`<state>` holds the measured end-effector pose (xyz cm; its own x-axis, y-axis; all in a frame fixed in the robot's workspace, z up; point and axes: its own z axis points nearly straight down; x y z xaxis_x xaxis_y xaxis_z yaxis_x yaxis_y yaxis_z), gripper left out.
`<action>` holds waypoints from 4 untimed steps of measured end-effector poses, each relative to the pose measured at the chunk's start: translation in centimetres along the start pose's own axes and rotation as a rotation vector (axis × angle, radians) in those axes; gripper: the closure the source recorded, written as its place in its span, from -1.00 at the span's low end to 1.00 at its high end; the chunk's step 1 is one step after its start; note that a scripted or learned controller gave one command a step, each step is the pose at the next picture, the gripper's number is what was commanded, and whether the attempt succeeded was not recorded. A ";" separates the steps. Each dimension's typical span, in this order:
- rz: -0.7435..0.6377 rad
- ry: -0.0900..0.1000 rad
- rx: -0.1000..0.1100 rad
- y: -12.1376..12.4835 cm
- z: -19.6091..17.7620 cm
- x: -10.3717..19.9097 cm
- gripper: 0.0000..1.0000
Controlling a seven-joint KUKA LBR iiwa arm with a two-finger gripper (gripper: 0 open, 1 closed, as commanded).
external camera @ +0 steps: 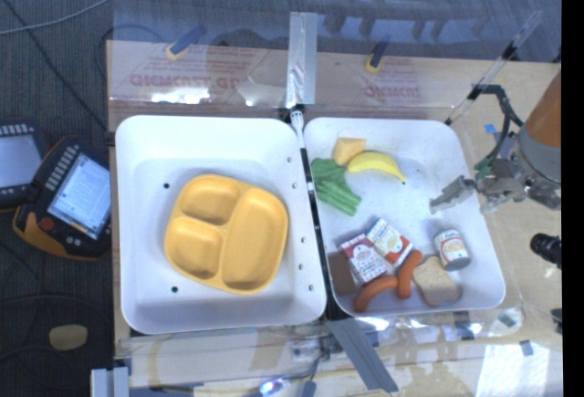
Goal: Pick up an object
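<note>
The left bin holds a yellow divided plate near its middle. The right bin holds green beans, a cheese wedge and a banana toward the back. Nearer the front lie two small cartons, two sausages, a piece of bread and a small can. The tool hangs over the bin's right side above the can, gripping nothing; whether it is spread or closed is hard to judge from here.

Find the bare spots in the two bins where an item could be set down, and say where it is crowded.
Free: the left bin's floor around the yellow tray; the right bin's middle between banana and can. Crowded: its near edge, with cartons, sausages and bread.
</note>
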<state>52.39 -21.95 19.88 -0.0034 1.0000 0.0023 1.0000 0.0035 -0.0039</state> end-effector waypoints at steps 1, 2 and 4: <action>-0.117 0.002 -0.015 -2.9 9.2 0.1 -1.00; -0.118 0.004 -0.013 -2.9 8.6 0.2 1.00; 0.169 -0.003 0.000 -2.6 -2.0 5.1 1.00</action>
